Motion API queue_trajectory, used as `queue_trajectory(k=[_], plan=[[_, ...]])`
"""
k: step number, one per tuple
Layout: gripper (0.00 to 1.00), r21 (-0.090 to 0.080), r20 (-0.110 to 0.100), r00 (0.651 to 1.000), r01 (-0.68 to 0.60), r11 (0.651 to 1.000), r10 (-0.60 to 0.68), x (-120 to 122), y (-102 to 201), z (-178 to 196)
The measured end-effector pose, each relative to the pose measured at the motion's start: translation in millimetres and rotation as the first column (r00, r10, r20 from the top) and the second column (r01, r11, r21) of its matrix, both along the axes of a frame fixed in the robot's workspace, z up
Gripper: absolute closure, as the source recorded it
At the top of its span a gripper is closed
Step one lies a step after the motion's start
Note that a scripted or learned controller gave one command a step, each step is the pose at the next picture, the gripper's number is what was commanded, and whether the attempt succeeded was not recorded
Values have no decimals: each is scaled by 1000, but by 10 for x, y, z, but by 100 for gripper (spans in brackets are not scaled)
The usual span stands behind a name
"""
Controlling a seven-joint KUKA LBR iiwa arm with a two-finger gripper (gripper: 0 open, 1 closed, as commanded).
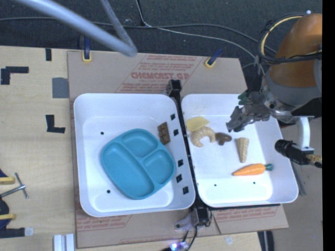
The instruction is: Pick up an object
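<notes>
The right bin (282, 190) holds a pale yellow chip (196, 123), a beige croissant (202, 135), a small brown mushroom-like piece (224, 138), a cream cone (243, 149) and an orange carrot (249, 170). My gripper (235, 123) hangs over the upper right part of this bin, just up and right of the brown piece and above the cone. Its dark fingers point down-left and I see nothing between them. A small brown chocolate piece (164, 134) lies in the left bin beside the blue divided plate (137, 162).
The left bin (86, 109) sits against the right one, joined by a black divider (181, 140). A grey pole (68, 14) crosses the top left. Cables run behind the bins. A black attachment (293, 149) sticks out at the right bin's edge.
</notes>
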State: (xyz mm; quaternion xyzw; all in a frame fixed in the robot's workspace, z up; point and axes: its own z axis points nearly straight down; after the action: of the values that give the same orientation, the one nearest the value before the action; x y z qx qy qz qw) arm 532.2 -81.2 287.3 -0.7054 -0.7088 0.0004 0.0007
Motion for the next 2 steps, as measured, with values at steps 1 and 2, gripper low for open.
queue_trajectory(k=[1, 2], plan=[[100, 0, 1, 1000, -1, 1000, 1, -21, 503, -13], [100, 0, -2, 1000, -2, 1000, 2, -37, 1045, -245]])
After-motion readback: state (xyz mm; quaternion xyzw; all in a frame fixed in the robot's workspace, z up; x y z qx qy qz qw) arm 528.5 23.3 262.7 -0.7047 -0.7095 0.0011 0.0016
